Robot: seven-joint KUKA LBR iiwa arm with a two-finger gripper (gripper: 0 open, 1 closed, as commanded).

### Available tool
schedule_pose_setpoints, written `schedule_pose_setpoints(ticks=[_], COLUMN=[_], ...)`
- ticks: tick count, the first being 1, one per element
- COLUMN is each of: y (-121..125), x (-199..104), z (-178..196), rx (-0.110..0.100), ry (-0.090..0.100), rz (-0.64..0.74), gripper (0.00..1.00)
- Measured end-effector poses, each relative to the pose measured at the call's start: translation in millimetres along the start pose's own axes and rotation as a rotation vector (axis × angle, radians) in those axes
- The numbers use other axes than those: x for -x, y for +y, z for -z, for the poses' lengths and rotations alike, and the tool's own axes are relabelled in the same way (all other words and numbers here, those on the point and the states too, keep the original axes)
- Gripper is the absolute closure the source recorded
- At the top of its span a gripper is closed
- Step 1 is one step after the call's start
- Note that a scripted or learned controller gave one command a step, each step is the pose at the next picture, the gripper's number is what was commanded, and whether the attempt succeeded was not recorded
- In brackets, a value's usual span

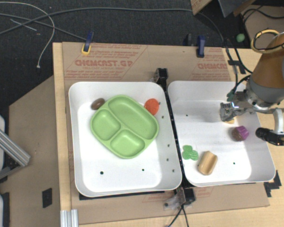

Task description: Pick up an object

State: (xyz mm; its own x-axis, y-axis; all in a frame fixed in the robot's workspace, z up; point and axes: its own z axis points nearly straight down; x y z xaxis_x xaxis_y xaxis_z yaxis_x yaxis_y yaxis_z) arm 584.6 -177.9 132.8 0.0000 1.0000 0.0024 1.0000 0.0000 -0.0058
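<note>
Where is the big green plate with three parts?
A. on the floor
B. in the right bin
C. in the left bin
C: the green plate lies in the left bin, between a brown thing and an orange thing.

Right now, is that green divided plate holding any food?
Empty. The green plate shows three bare compartments; the orange piece and brown piece lie beside it.

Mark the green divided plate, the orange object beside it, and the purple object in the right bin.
green divided plate (125, 126): camera view, on the ridge where its compartments meet.
orange object (152, 106): camera view, on its top.
purple object (240, 133): camera view, on its middle.
</note>
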Motion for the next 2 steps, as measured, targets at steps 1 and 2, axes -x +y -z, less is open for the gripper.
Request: schedule_pose_setpoints(ticks=[1, 2], y=[-0.3, 1.4], x=[-0.7, -0.3], z=[-50.6, -36.1], rx=[0.0, 0.007], ry=[0.0, -0.001], rz=[0.0, 0.0], gripper=[0.0, 1.0])
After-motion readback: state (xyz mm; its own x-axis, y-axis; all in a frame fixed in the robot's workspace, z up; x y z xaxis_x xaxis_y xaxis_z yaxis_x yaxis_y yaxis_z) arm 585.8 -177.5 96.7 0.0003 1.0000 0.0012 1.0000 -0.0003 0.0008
